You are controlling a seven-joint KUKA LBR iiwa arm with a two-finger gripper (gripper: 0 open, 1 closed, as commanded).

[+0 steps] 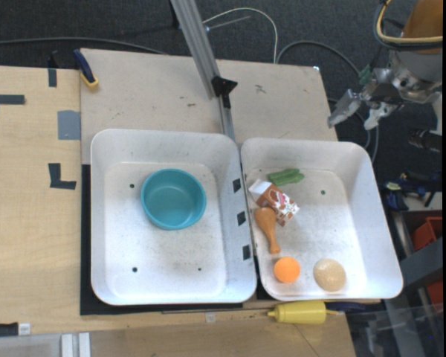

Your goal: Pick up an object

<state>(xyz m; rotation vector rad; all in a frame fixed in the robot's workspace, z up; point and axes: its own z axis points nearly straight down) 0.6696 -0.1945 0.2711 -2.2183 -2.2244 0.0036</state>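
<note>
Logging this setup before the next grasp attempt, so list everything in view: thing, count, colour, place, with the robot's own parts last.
Shallow white plastic bins: 2, white, side by side on the bench.
Round teal plastic bowl: 1, teal, in the left bin as seen by the camera.
Green bean-shaped toy: 1, green, far side of the right bin.
Red-and-white crumpled packet: 1, red and white, right bin, just below the green toy.
Brown toy drumstick: 1, brown, right bin, against the packet.
Orange ball: 1, orange, near side of the right bin.
Beige round toy: 1, beige, beside the orange ball.
Yellow squeeze bottle: 1, yellow, lying outside the right bin's near rim.
Gripper: 1, grey, above the bench beyond the right bin's far corner.
</note>
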